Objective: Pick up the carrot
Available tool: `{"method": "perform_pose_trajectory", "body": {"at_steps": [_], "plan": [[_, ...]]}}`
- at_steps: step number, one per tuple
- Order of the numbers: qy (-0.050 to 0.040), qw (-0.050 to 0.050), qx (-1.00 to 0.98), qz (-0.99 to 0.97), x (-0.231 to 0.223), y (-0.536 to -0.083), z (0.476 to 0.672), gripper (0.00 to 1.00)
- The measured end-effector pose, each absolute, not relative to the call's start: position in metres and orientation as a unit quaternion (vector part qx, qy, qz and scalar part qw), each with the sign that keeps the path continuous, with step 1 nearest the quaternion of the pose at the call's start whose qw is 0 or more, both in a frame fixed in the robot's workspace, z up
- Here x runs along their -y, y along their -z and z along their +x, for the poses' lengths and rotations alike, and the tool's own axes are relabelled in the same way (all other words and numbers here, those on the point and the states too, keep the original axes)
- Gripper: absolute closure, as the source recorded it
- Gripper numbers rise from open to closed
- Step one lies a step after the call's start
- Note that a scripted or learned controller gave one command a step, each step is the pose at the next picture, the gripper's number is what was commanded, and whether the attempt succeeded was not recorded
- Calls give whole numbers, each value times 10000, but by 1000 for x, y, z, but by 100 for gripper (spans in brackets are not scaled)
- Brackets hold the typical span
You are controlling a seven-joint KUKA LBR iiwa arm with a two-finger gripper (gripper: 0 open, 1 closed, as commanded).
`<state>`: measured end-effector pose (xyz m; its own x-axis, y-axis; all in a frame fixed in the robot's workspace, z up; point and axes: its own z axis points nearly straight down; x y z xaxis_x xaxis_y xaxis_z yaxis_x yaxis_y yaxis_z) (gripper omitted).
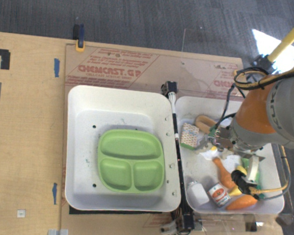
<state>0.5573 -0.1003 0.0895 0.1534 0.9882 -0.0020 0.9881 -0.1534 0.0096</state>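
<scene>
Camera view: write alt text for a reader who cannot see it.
A grey and orange robot arm reaches from the right over the right bin, hanging above a clutter that includes a carrot, a small can and a white bottle. The left bin holds a green divided tray.

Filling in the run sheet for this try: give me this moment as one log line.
arm: over right bin | gripper: above carrot | carrot: lying in right bin | left bin: green tray
</scene>
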Motion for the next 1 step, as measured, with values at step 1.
{"method": "perform_pose_trajectory", "body": {"at_steps": [1], "plan": [[-25, 32, -5705, 8213, 162, -88, 596, 0]]}}
